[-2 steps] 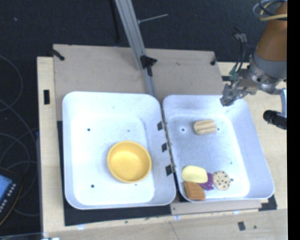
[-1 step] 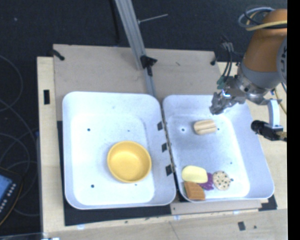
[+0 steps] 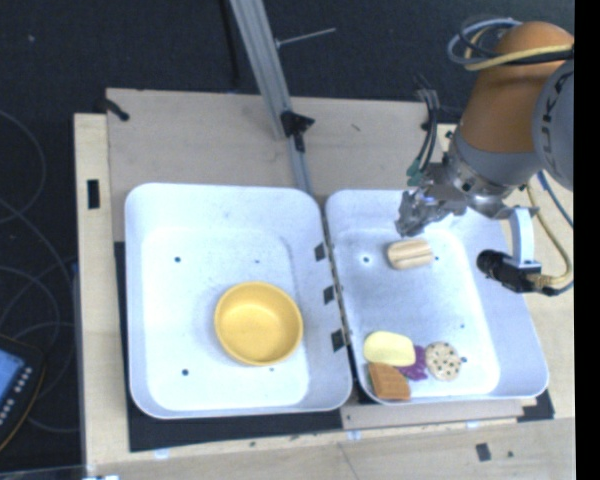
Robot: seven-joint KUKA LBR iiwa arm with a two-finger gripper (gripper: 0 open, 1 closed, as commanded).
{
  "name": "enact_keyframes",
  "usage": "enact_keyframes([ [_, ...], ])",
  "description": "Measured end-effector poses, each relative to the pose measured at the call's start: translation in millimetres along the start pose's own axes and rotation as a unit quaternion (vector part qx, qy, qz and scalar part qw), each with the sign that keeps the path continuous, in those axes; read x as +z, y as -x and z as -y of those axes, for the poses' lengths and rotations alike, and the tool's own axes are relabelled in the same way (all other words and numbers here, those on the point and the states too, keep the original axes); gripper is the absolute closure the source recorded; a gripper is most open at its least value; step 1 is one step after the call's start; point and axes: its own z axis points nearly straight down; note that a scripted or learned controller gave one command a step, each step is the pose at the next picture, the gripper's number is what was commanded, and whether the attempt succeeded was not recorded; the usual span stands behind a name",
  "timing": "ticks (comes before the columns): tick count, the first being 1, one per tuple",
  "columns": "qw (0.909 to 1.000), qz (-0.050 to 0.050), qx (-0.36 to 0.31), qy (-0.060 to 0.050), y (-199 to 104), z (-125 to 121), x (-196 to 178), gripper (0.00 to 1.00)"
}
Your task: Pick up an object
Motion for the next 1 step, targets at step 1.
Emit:
enact_keyframes([
  [1, 1.0000, 0.000, 0.000, 0.000, -52.3, 17.5, -4.8, 1.00],
])
